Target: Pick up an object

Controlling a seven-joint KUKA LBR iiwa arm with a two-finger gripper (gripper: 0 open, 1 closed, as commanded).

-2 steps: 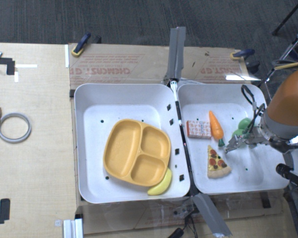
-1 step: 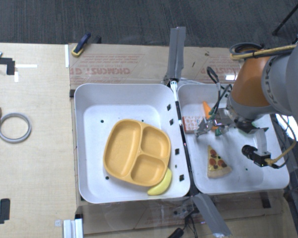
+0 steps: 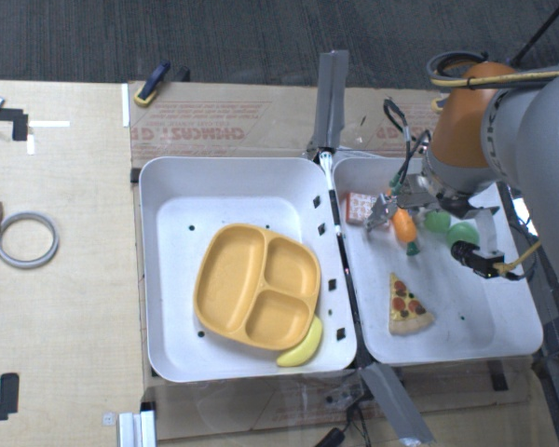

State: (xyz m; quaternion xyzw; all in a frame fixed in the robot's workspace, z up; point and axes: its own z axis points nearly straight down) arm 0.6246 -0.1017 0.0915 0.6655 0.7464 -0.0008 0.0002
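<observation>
Bench (image 3: 65, 324) bears two bins (image 3: 158, 277), tape roll (image 3: 24, 239)

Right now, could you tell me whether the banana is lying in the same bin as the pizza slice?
No, the banana lies in the left bin beside the yellow tray, while the pizza slice is in the right bin.

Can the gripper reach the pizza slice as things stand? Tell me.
Probably yes. The pizza slice lies flat and alone on the right bin's floor, with nothing over it. The gripper hangs in the same bin near the carrot, short of the slice.
</observation>
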